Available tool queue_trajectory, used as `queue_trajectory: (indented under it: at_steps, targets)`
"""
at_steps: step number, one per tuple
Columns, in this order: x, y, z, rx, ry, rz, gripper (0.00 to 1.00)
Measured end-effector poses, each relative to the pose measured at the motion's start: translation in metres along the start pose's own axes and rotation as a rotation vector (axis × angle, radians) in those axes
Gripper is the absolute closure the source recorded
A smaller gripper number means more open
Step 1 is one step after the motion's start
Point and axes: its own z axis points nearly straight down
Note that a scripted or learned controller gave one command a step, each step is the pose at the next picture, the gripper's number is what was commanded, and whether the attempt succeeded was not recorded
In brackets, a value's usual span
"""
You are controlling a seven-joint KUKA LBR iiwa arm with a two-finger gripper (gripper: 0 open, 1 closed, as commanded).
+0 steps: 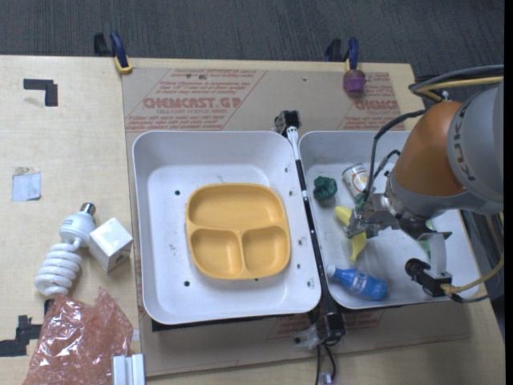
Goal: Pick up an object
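1. At the lower left of the frame, crumpled pink plastic (76, 339) lies on the bench (64, 159)
2. Just above it a white spiral bulb (66, 251) lies tilted, with a small white cube (111, 244) touching its right side
3. At the lower centre a black clip (325, 327) sits where the two bins meet
4. The left bin (160, 215) holds a yellow tray (238, 231) with three compartments, lying flat near its middle
5. In the right bin (321, 147), near the bottom wall, a blue bottle (361, 283) lies on its side
6. Above the bottle a yellow piece (357, 245) stands at a slant, its upper end right at the gripper (362, 219)
7. The gripper is low over the middle of the right bin, among the objects; I cannot tell whether its fingers are spread or closed, or whether anything sits between them
8. The arm (449, 155) covers the right half of that bin, its orange band at the right of the frame
9. A dark green object (325, 187) lies at the bin's upper left, and a silver can (355, 179) just right of it, partly behind the arm
10. Past the bins, a purple object (354, 80) sits on the brown board (200, 95) at upper centre
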Motion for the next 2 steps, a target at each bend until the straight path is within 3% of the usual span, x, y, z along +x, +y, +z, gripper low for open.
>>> queue_trajectory:
  at_steps: [1,2]
  targets:
    - [0.046,-0.040,-0.088,0.001,0.000,-0.003,1.00]
    - [0.054,0.033,-0.088,0.002,0.000,-0.005,1.00]
